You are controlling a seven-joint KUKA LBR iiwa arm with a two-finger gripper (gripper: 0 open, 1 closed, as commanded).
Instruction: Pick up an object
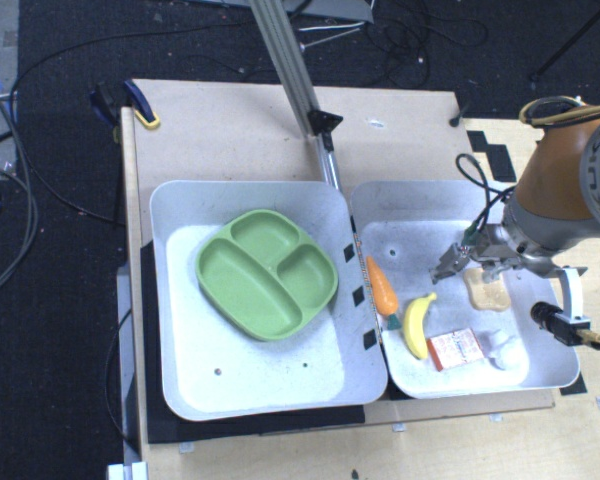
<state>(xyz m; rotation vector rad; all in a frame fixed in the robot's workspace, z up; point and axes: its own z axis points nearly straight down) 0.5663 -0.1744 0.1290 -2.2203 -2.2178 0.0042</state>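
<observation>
The right bin [540,373] holds an orange carrot [382,288] by its left wall, a yellow banana [417,326] just right of the carrot, and a red and white box [454,349] near the front. A tan slice of bread [488,291] lies further right, with a small white object [502,349] in front of it. My gripper [452,264] hangs over the middle of this bin, just left of the bread and above and to the right of the banana. Nothing shows in its grasp.
A green divided plate [267,273] lies in the left bin [180,368]. A slanted metal pole [285,53] rises from the bench behind the bins. The grey and orange arm [565,183] covers the right bin's far right side.
</observation>
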